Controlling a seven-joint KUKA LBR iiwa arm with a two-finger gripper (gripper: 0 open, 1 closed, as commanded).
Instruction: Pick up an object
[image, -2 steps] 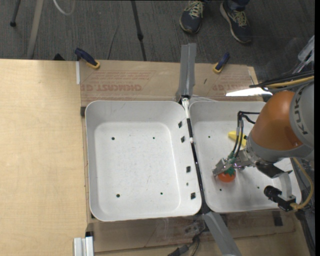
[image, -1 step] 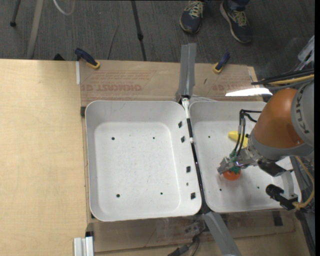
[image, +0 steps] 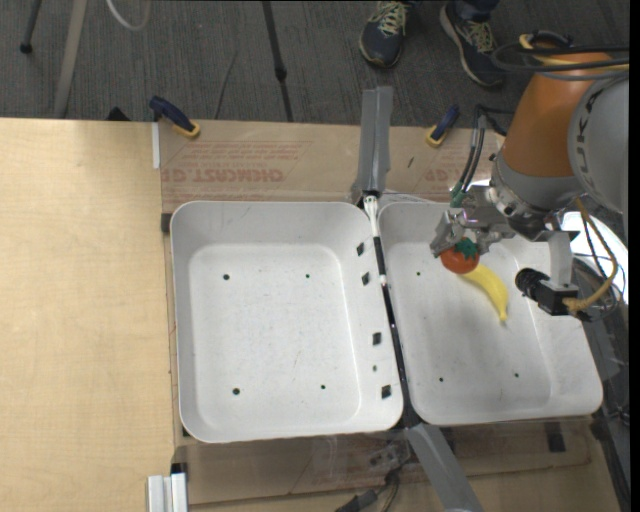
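left bin (image: 200, 400), the one with nothing on its floor, has its front rim nearest the lens; right bin (image: 560, 400) sits just beside it, touching along the middle divider. in the right bin's upper part a small red tomato-like toy with a green top (image: 459, 260) sits right under the gripper (image: 458, 244), and a yellow banana (image: 491, 292) lies touching or just beside it, running down-right on the bin floor. arm comes in from the right, orange band above the wrist.

jaws: look closed around the red toy, fingers flanking its green top, but it's small and partly hidden, so the grasp is a judgement. can't tell if the toy is lifted off the floor or resting on it.

progress: reach looks done, grip looks made or nearly. lift clear of the bin is not yet shown. risk: banana gets dragged along, or the round toy slips out.
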